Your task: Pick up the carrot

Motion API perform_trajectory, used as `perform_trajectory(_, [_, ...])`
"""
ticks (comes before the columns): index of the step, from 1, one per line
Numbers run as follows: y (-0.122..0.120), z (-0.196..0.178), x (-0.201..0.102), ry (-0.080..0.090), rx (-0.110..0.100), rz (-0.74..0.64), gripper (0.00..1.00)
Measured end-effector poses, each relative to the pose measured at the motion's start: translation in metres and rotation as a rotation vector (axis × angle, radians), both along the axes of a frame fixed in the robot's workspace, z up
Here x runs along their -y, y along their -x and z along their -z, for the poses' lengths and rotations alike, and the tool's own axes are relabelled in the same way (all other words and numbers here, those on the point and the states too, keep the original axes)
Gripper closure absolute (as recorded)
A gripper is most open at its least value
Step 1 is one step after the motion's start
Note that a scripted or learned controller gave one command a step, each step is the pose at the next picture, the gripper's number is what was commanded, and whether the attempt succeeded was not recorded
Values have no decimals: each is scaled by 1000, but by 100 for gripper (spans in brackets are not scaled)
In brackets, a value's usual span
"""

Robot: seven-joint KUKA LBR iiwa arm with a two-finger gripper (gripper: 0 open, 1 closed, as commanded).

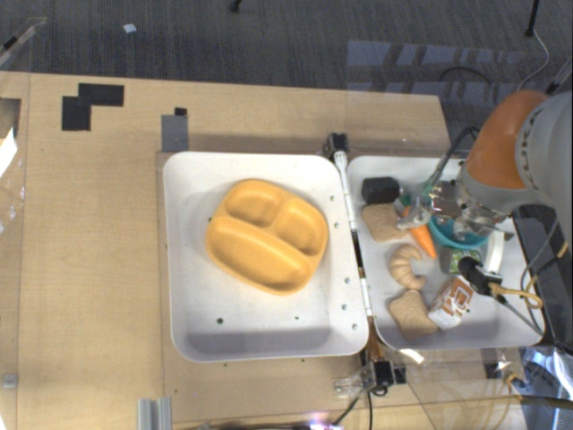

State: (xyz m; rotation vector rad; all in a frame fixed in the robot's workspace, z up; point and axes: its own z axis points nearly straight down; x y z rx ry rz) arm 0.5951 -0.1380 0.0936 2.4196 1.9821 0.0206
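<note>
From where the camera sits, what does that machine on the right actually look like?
It is a thick, rounded arm in smooth grey, with a bright orange band above the wrist. Below that sits its gripper, a cluttered cluster of metal and teal parts. Thin black cables loop down along it, over the right-hand white bin.

My gripper (428, 213) hangs low over the right bin (510, 330), with my orange-banded wrist (500, 146) off at two o'clock. The carrot (423, 239) lies just at six o'clock of my fingertips, touching or nearly so; I cannot tell which. A black block (380, 189) sits at ten o'clock of it, a tan slice (383, 223) at nine, a croissant (407, 265) at seven. The left bin (192, 330) carries a yellow divided tray (267, 234).
</note>
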Motion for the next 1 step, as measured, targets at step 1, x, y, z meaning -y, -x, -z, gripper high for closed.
perform_trajectory(1, [-6, -14, -7, -10, 13, -7, 100])
